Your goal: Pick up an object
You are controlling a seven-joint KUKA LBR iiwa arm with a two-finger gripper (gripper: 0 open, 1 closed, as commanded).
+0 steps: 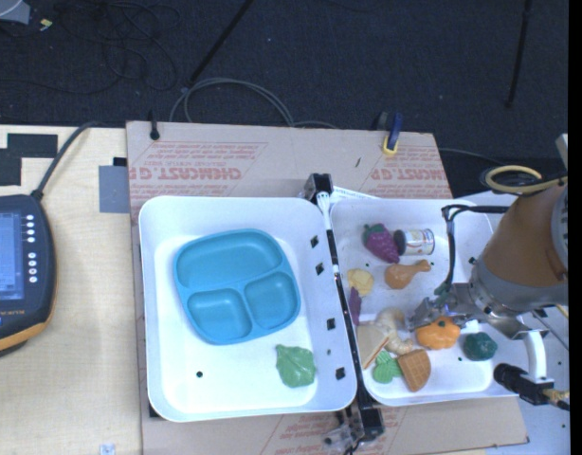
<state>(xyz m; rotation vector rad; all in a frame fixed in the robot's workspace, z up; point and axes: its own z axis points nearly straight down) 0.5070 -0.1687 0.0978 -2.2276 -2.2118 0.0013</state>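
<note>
Camera view shows the claw (pixel 441 313) low in the right bin (pixel 473 379), just over an orange toy (pixel 437 334); whether its jaws are apart cannot be told. A good grasp should centre on that toy, clear of the cone (pixel 414 368).

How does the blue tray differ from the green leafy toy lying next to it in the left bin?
The blue tray is far larger than the green leafy toy. The tray is smooth with three compartments; the toy is lumpy and crinkled. The tray fills the middle of the left bin; the toy lies near its front right corner. Both lie flat and apart from each other.
</note>
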